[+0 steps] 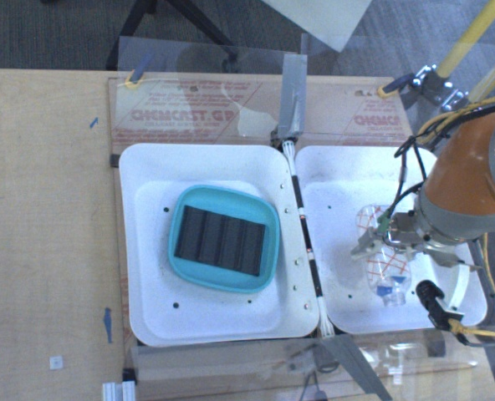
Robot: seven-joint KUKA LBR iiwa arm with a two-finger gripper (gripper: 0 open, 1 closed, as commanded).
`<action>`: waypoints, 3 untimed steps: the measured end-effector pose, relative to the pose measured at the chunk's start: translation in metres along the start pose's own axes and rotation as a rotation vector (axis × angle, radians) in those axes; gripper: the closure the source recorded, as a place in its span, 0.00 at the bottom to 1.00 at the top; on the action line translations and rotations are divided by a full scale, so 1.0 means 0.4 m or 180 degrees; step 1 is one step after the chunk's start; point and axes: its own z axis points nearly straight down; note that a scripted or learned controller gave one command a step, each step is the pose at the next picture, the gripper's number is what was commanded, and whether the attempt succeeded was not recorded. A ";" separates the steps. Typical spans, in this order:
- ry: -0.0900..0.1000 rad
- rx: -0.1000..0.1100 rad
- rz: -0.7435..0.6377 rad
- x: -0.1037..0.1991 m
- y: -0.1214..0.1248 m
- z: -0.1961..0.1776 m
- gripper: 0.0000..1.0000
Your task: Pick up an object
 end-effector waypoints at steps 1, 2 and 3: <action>0.0002 0.0003 0.0105 -0.075 0.034 0.149 0.00; -0.0002 0.0000 0.0112 -0.078 0.034 0.125 1.00; -0.0002 0.0000 0.0087 0.076 0.088 -0.104 1.00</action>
